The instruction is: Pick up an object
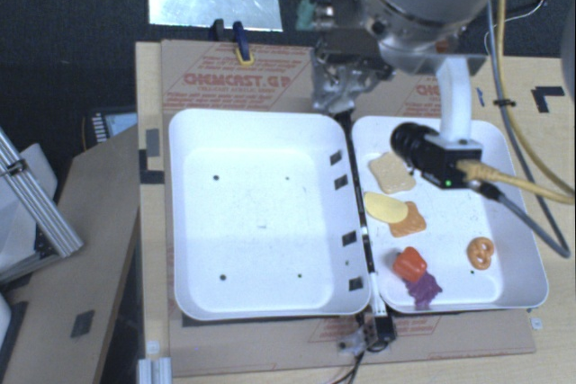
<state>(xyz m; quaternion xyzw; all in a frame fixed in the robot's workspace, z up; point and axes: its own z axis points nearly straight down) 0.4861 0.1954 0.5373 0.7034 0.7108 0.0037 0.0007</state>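
The right bin [517, 270] holds several toy foods: a tan bread slice [391, 173], a yellow piece [385, 209] lying over an orange cracker [413, 219], a red-orange pepper [409, 263], a purple grape bunch [425, 288] and a small pretzel [481, 252]. My gripper [337, 99] hangs over the back rim where the two bins meet, behind and to the left of the bread slice. It is dark and seen from above, and nothing shows in it.
The left white bin [261, 211] sits beside the right one, with a row of black clips [351, 238] along the divider. A black camera unit [436, 159] on a white post juts over the right bin's back. Cables [531, 193] trail to the right.
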